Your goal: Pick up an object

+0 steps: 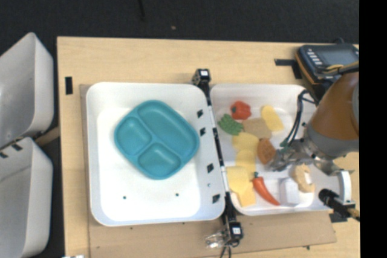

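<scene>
The right bin (257, 91) holds several toy foods: a red pepper (240, 109), a green leafy piece (229, 124), a yellow piece (272, 118), a tan slab (258, 128), yellow blocks (245, 142), a brown lump (265, 150), a yellow wedge (240, 182), a red chili (264, 190), a pale bun-like piece (302, 178) and a white block (289, 193). My gripper (283, 161) hangs low over the bin's right half, just right of the brown lump and above the chili. The arm's orange band (336, 113) covers the bin's right wall.
A blue divided plate (156, 138) lies in the left bin (97, 190). A black and orange device (323, 62) sits on the bench at the back right. Black clips (201, 76) mark the seam between the bins.
</scene>
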`<action>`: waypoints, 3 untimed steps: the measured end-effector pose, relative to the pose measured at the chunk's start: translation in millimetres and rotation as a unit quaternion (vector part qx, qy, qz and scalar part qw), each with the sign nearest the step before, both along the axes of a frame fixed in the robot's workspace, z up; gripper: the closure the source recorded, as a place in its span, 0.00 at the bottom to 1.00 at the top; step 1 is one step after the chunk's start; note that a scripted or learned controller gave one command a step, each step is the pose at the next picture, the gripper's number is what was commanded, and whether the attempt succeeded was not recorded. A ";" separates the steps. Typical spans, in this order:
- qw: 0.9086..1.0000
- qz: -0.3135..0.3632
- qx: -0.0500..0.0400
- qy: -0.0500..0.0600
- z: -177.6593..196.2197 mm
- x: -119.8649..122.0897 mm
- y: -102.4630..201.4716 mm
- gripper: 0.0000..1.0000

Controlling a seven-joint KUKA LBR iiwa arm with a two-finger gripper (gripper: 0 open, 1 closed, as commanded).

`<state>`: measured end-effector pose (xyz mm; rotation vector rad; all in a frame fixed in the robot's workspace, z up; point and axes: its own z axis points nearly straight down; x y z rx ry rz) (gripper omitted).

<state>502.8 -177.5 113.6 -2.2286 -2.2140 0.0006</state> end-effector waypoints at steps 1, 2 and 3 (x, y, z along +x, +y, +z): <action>1.000 0.004 -0.001 -0.003 63.3 3.8 -0.1 1.00; 1.000 0.005 -0.001 -0.003 106.4 3.0 -1.2 1.00; 1.000 0.005 -0.001 -0.001 127.4 4.0 -2.6 1.00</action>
